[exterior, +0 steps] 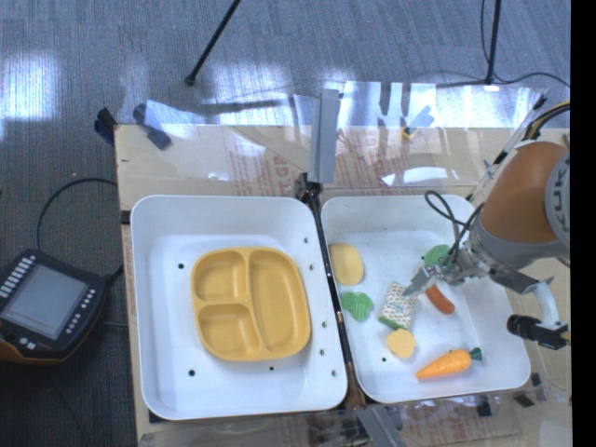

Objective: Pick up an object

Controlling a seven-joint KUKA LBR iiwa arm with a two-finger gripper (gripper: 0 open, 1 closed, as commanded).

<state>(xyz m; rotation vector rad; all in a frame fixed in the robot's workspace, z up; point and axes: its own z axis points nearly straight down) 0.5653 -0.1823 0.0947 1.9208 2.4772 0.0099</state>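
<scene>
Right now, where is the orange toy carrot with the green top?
The orange toy carrot lies in the right white bin, near its front edge, right of the small yellow piece.

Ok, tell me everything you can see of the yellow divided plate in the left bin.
The yellow divided plate looks like moulded plastic, a rounded rectangle with a raised rim and three compartments: two smaller ones on the view's left, one above the other, and one long one on the right. It lies flat and right way up, turned slightly askew, near the middle of the left bin. All three compartments show bare yellow. Only the bin floor touches it; the gripper is over in the right bin.
</scene>
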